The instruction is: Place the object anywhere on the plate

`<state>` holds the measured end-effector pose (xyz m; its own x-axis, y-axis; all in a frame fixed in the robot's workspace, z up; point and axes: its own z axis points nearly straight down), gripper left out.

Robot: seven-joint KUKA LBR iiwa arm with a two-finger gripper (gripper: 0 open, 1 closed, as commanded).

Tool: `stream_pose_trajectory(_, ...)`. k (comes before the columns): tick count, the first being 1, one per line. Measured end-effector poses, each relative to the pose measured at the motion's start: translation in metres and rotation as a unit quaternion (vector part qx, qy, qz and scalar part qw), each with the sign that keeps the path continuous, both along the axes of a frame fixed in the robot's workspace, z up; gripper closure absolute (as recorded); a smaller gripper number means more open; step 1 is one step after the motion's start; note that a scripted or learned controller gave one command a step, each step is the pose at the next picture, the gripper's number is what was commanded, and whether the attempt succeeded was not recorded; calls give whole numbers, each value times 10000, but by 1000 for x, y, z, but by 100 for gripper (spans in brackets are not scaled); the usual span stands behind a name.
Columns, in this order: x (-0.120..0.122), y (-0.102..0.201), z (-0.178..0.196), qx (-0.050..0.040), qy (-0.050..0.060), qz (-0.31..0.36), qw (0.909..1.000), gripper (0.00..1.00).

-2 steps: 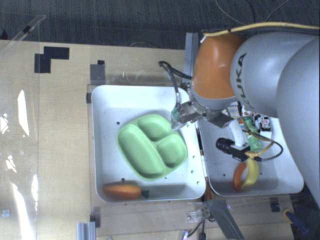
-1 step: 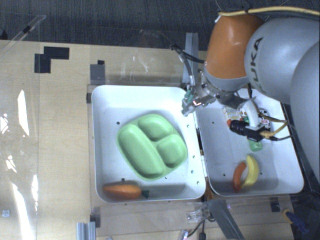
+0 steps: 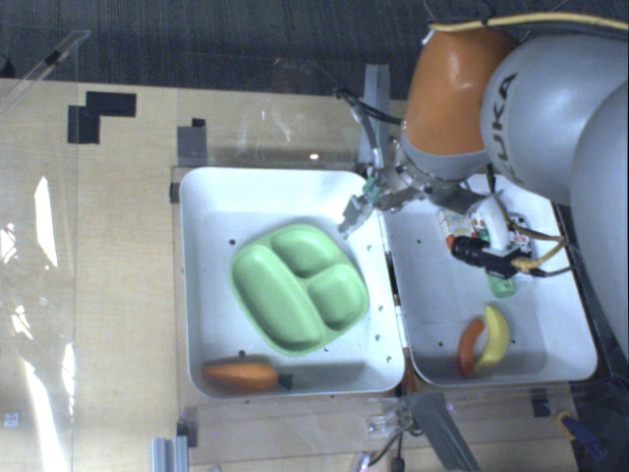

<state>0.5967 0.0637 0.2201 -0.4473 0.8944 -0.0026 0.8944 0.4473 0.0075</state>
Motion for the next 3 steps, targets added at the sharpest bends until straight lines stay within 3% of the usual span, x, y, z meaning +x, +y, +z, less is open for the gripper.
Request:
stream_pose_trajectory(1,-54,-37,102,-4,-18,12,10000,0)
stream_pose_trajectory(2,-108,18,218,1,-30,478,9989,0)
stream_pose_trajectory(3,-109,40,217,2,-15,340,9994,0)
